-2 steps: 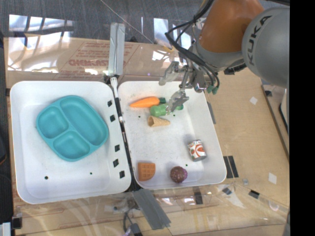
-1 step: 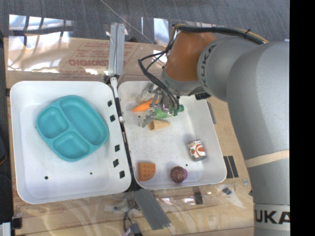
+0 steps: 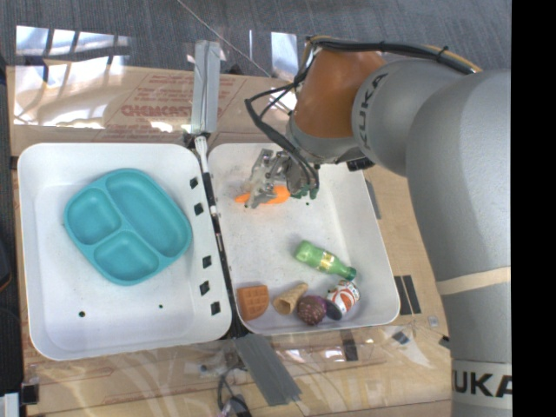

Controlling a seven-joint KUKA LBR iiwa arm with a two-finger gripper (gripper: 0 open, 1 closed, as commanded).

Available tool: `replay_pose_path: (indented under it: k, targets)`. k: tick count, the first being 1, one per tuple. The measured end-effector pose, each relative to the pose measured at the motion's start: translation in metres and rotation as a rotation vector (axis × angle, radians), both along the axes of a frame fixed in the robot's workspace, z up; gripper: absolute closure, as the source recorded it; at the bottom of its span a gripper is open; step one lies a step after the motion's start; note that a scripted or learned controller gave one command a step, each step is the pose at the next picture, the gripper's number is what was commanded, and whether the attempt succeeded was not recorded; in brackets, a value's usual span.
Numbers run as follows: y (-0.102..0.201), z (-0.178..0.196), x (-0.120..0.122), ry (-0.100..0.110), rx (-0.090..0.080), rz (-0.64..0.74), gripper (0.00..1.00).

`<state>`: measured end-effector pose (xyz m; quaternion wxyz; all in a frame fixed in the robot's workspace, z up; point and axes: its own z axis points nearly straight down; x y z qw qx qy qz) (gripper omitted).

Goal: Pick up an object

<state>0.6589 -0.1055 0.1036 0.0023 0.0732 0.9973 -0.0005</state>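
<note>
We see the arm point(image 3: 408, 146) reaching in from the right over the right bin point(image 3: 373, 233), with its gripper point(image 3: 271, 181) down at the upper left part of that bin. An orange carrot-like piece point(image 3: 265, 198) lies directly under the fingertips, touching or very nearly touching them; we cannot tell from this slant whether the fingers are spread or closed, nor whether the piece actually sits between them. The piece looks to be resting on the bin floor rather than lifted.

Lower in the same bin we find a green bottle point(image 3: 324, 260) lying tilted on its side, well apart from the gripper. Along the bottom edge sit a waffle-like brown square point(image 3: 253, 301), an ice-cream cone point(image 3: 291, 298), a dark round object point(image 3: 312, 311) and a small red and white can point(image 3: 343, 298); the last three crowd close together, the cone beside the dark object and the can just to its right.

In the left bin point(image 3: 52, 320) a teal divided plate point(image 3: 127, 225) with three compartments lies flat, turned at an angle
</note>
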Motion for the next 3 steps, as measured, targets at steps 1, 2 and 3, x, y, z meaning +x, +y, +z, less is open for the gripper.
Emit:
replay_pose_path:
  k: [1,2,3]
  targets:
    - [0.002,0.011,0.001,-0.003,-0.001,0.007,1.0]
    - [-0.018,0.121,-0.034,-0.008,-0.001,-0.126,1.0]
    - [-0.029,0.178,-0.085,-0.003,0.0,-0.168,1.0]
